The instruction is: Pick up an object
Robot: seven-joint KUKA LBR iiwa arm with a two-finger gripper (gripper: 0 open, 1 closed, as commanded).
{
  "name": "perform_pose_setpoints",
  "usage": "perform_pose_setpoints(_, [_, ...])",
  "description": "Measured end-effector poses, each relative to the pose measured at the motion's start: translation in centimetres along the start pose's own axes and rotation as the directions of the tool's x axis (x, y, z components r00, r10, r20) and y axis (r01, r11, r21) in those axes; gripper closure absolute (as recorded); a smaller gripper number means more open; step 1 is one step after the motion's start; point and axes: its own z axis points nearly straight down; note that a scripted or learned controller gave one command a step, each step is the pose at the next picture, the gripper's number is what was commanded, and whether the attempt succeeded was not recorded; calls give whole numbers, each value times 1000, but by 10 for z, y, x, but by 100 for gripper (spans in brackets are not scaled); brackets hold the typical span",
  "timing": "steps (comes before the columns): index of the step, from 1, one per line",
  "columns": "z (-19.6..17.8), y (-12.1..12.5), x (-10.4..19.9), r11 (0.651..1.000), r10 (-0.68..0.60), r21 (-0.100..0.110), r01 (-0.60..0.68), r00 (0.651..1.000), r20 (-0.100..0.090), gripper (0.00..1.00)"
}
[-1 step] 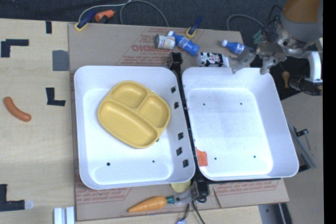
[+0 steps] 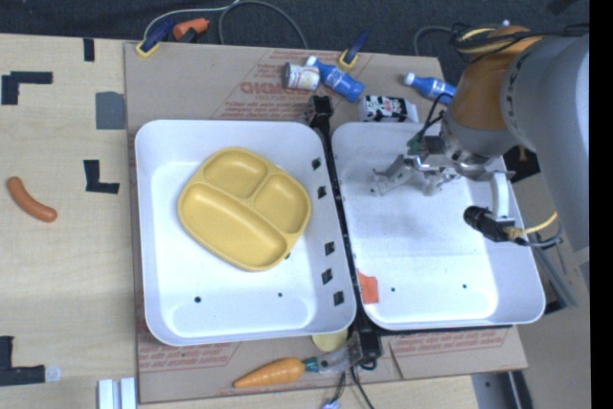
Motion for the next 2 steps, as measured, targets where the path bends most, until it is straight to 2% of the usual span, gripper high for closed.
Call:
perform_pose_setpoints(1, [8, -37, 55, 1000, -3, -19, 3, 1000, 7, 0])
perform_pose_setpoints(2, [7, 33, 50, 1000, -2, -19, 2, 1000, 3, 0])
